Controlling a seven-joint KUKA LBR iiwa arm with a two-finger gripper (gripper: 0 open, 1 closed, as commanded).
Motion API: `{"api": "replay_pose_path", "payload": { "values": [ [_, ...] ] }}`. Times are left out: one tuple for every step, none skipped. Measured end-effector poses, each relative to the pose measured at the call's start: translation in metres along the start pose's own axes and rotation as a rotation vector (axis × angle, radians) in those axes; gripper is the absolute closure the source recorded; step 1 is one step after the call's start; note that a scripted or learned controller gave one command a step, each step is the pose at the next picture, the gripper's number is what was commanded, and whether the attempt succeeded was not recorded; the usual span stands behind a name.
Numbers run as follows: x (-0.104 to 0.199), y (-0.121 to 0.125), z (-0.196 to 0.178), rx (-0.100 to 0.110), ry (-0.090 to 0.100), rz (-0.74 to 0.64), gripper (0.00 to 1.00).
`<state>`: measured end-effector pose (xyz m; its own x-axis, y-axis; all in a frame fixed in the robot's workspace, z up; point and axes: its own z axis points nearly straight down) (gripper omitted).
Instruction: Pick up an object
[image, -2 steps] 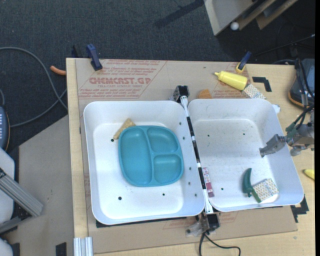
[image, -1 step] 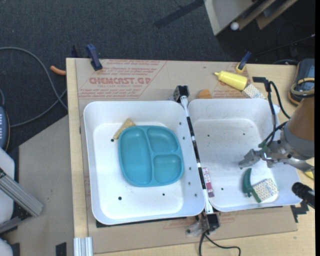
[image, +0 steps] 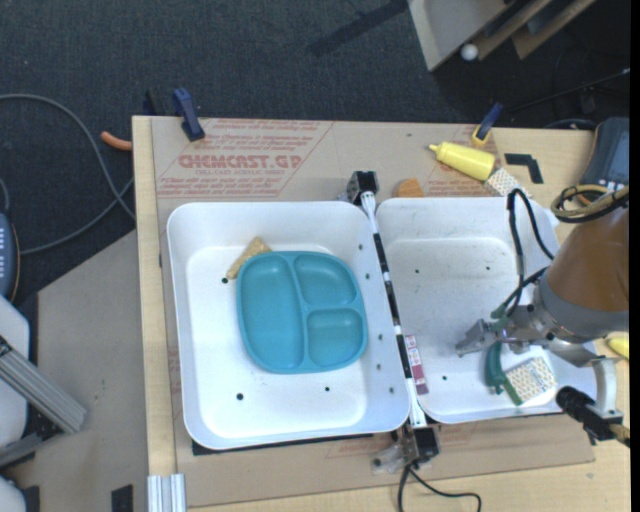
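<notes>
Teal three-compartment plastic tray (image: 300, 325) lies flat in the left white bin (image: 200, 240) on the table; probably light, stiff, slick, best pinched at its rim. Small green-handled checkered scrubber (image: 520, 378) sits in the right white bin (image: 440, 235), beneath the jaws (image: 497, 340); whether they are wide or narrow I cannot tell

From my seat I see the arm (image: 592, 272) as a fat rounded body, its upper part banded orange-brown, with a grey collar just below that toward the gripper (image: 478, 338). A black cable (image: 518, 228) loops up along the side of the arm, above the gripper. The gripper itself is dull grey metal, narrow and angular, with small dark fittings where it joins the grey wrist behind it.
</notes>
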<state>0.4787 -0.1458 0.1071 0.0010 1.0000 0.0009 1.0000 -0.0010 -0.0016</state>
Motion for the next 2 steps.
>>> {"api": "replay_pose_path", "payload": {
  "values": [
    [-0.015,0.001,-0.022,-0.004,-0.003,0.0,0.0],
    [0.013,0.0,0.023,0.0,0.0,-0.002,0.0]
  ]
}}
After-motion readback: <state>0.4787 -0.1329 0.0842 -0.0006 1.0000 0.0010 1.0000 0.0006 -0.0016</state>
